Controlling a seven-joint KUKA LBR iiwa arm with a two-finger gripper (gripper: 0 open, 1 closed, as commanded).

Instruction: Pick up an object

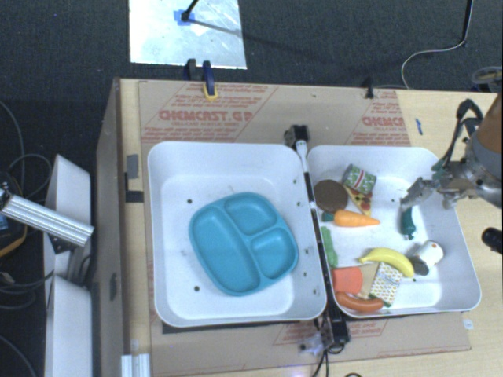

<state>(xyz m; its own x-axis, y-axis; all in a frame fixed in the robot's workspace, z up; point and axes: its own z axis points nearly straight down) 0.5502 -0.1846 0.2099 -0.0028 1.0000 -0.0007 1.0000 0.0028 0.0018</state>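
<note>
Arm: you see it reach in from the right, its gripper (415,195) over the right-hand edge of the right bin (464,289); one finger points left and down toward the bin floor; I judge this a hover ahead of a descent, nothing chosen yet.
Jaws: you cannot tell from here whether they stand apart or together; nothing shows between them.
Nearest candidate: a small teal object (408,223) lies just below the fingertip, apart from it; your likeliest target, in my judgement, because it lies alone on bare floor.
Right bin contents: one carrot (356,220); one banana (387,259); one brown disc (330,195); one red-and-green carton (359,180); one sausage (358,305) along the bottom wall; one patterned packet (384,283); one orange block (347,279); one white-and-dark toy (428,254); one green piece (329,251) by the left wall; they crowd toward the divider, so a grasp there risks nudging neighbours.
Left bin (169,234): one blue sectioned plate (242,242), flat at its middle, with three compartments; it looks a poor pick for two fingers.
Bins: two, side by side, their inner walls touching.
Task state: not yet done; every object rests on a bin floor.
</note>
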